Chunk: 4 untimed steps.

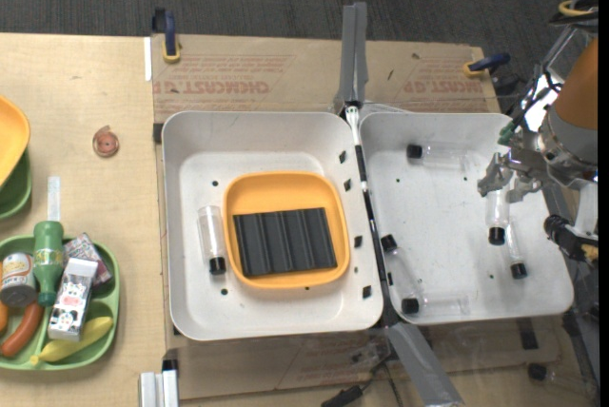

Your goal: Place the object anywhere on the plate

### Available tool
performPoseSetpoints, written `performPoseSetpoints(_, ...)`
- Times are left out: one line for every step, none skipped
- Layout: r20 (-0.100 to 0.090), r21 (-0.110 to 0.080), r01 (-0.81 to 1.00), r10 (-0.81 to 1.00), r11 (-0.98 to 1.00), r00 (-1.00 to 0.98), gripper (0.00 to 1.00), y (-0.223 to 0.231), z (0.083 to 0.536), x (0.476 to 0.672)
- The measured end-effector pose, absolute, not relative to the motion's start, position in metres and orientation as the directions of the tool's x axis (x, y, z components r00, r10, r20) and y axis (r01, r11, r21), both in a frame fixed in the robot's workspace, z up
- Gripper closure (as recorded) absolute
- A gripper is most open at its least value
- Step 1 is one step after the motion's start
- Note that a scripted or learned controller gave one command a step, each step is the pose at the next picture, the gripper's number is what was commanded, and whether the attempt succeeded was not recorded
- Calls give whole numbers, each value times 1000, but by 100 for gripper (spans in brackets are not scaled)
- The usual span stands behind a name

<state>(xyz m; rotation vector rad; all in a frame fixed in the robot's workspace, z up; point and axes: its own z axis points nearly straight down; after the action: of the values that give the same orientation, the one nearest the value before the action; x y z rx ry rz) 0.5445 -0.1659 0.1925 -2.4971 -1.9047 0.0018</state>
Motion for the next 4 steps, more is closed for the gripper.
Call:
performPoseSetpoints(-2, -2, 990, 990, -144, 144, 100, -179, 197, 595)
performPoseSetpoints(-2, -1, 999, 999, -34, 34, 100, -160, 204, 646)
performPoseSetpoints(-3, 1, 1000, 1000, 28, -28, 100, -171, 211, 659)
performPoseSetpoints(-2, 0, 981, 981, 195, -195, 100, -174, 209, 659)
